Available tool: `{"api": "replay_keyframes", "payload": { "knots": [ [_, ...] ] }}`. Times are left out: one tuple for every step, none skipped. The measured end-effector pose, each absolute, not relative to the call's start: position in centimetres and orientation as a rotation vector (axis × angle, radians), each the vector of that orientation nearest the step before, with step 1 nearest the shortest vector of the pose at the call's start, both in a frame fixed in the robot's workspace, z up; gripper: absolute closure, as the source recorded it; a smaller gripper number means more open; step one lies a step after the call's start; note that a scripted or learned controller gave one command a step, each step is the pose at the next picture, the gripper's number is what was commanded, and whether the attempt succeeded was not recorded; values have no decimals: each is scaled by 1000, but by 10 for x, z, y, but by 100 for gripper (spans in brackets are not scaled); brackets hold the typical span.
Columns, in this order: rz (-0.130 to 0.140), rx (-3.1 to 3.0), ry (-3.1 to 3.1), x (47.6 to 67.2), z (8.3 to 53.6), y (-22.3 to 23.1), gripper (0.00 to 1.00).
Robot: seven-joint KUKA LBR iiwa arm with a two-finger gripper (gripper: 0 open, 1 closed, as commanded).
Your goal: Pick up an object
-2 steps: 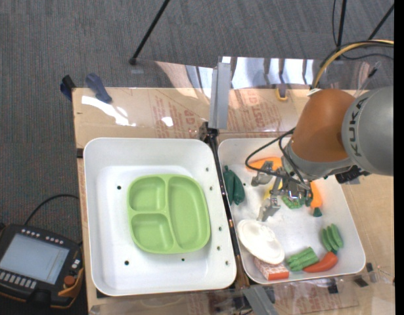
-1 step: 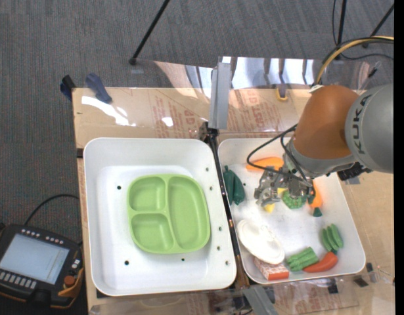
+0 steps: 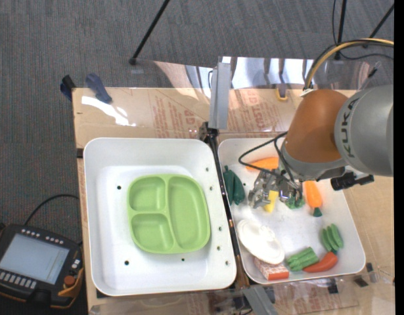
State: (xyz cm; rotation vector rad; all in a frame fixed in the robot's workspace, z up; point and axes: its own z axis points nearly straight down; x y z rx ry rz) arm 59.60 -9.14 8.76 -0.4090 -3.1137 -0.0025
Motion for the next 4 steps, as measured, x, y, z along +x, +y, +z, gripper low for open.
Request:
{"api": "replay_keyframes", "payload": {
  "knots": [
    [-1, -676, -3069, 619, 88, -85, 100],
    [-1, -674, -3069, 619, 88, -85, 0],
    [-2, -813, -3032, 604, 87, -87, 0],
    [0, -735, -3056, 615, 88, -83, 0]
  ]
}}
